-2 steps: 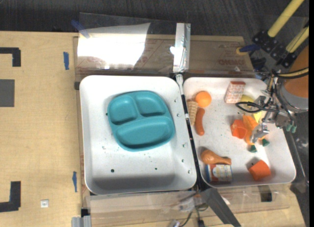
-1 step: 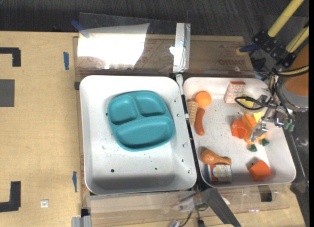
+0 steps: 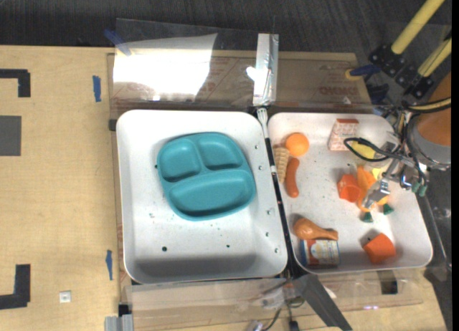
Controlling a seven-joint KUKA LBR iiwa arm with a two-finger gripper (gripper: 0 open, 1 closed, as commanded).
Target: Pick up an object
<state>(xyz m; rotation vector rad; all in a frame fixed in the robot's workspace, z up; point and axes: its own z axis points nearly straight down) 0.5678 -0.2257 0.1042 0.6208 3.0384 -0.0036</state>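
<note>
Gripper [image 3: 379, 192] low in right bin [image 3: 423, 247], over orange plastic pieces [image 3: 353, 188]; grasp state unclear, cannot tell. Smooth teal sectioned tray [image 3: 206, 175] in left bin [image 3: 136, 179]. Round orange [image 3: 296, 143], glossy sausage [image 3: 292, 177] near divider.

A pale wooden tabletop [image 3: 50, 179] carries two shallow white bins set side by side, touching: the left bin [image 3: 136, 251] near the tabletop's middle, the right bin [image 3: 416, 247] toward its right edge, with black tape marks [image 3: 20, 82] along the left edge

Glossy teal plastic tray [image 3: 206, 175], matt wooden bench [image 3: 57, 179]
</note>
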